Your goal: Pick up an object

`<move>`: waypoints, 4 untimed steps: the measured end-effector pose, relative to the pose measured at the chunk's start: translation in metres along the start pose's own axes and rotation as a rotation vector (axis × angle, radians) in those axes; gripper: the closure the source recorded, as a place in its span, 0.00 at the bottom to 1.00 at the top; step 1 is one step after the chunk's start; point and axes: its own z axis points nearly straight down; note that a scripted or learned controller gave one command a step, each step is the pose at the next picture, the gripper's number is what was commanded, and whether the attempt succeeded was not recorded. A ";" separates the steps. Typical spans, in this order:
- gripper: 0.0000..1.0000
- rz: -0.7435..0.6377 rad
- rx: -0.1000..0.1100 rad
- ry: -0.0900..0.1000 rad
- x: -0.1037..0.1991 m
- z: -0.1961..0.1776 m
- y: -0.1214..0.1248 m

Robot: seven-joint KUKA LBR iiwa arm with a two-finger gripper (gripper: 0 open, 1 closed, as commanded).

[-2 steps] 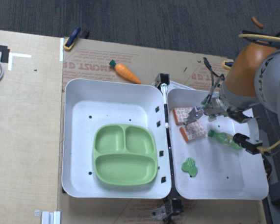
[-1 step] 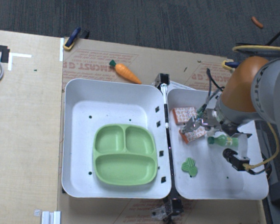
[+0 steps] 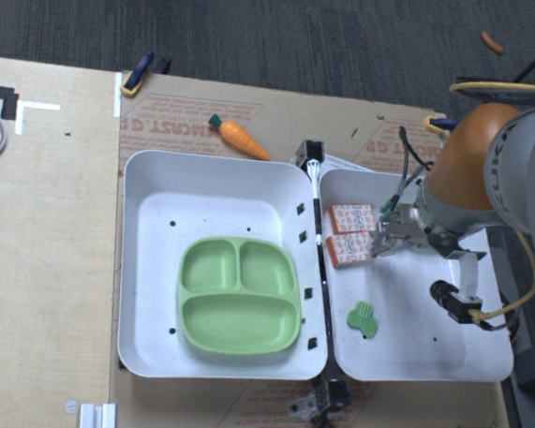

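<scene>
Cartons (image 3: 348,233) lie paired in the right bin (image 3: 441,362), gripper (image 3: 384,240) at their right edge. Gripper state: cannot tell. Risk: pushing them away, since they lie flat.

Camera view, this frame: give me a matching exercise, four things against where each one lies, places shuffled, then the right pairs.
Things:
1. green divided plate
2. toy carrot
3. small green piece
4. two orange-and-white cartons

Places:
A. on the cardboard behind the bins
B. right bin, near its front
C. left bin
D. right bin, at its left wall, next to the gripper

Pairs: 1-C, 2-A, 3-B, 4-D
</scene>
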 end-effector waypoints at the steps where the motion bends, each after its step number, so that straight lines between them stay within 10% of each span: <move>1: 0.00 0.000 0.000 0.000 0.000 0.000 0.000; 2: 0.00 0.240 0.015 0.001 0.056 -0.085 0.037; 3: 0.00 0.052 0.016 0.004 0.099 -0.086 -0.031; 4: 0.00 -0.292 0.012 0.005 0.083 -0.086 -0.013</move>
